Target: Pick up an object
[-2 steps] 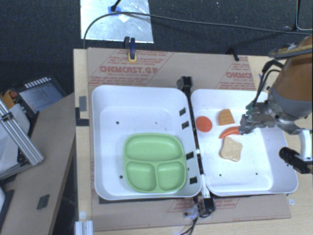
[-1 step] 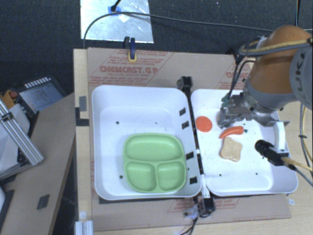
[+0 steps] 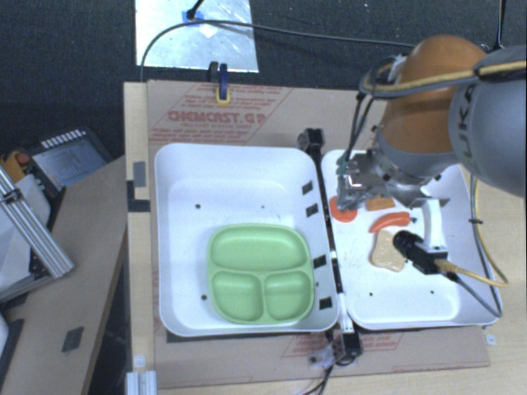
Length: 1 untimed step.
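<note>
In the right bin (image 3: pixel 412 307), the tool (image 3: pixel 352 189) partly hides a red piece (image 3: pixel 342 212).

Open floor (image 3: pixel 412 299) below the toys (image 3: pixel 387 249); arm (image 3: pixel 445 113) overhead.

light: bright, even | glare: foil sheet (image 3: pixel 198 19) | shadows: soft | focus: slightly soft, grainy

green tray (image 3: pixel 260 272), foil sheet (image 3: pixel 195 21), yellow clamp (image 3: pixel 221 83)
</note>
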Tool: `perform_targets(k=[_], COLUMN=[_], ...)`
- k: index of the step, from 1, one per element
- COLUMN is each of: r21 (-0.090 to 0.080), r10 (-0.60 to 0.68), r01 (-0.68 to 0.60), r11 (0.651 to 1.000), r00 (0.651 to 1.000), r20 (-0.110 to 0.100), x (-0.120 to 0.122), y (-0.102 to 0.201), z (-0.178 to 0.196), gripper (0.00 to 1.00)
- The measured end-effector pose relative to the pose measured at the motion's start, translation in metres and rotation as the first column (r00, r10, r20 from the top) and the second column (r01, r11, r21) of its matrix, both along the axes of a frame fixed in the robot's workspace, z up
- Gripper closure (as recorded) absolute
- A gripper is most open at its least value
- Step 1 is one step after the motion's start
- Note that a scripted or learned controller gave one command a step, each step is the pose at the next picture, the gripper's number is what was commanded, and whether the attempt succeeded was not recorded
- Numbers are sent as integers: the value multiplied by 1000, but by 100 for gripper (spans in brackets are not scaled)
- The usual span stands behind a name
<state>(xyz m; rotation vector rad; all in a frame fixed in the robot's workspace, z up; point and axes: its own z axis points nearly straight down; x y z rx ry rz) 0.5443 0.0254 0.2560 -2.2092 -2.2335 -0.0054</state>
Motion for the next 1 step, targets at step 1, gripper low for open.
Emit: perform_targets(k=[1], r21=[-1], r10=[-1], r01=[1], r11=[1000], r00=[1000], r20=[0], x=[21], y=[53], z=[-14], gripper=[100])
